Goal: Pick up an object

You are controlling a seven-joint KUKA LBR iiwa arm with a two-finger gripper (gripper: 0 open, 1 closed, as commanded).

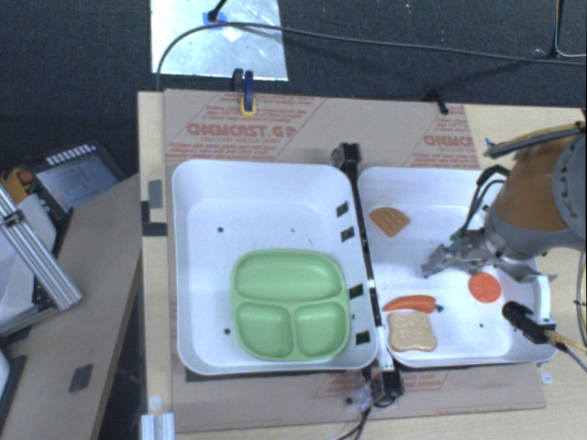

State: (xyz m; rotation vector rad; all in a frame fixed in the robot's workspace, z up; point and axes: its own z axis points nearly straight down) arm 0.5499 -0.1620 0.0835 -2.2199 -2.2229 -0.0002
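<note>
Camera view
Left bin (197, 209): holds a green divided plate (290, 302)
Right bin (431, 186): holds a toast slice (412, 334), a red sausage (409, 303), an orange chip (390, 220) and a red disc (485, 288)
Gripper (438, 264): low over the right bin, between chip and sausage; opening of the jaws cannot be told

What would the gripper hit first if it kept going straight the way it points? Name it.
The gripper points left over the right bin's floor, low. Ahead lies bare floor, then the wall between the bins. The toast piece and sausage look off-line, though depth is unclear.
</note>
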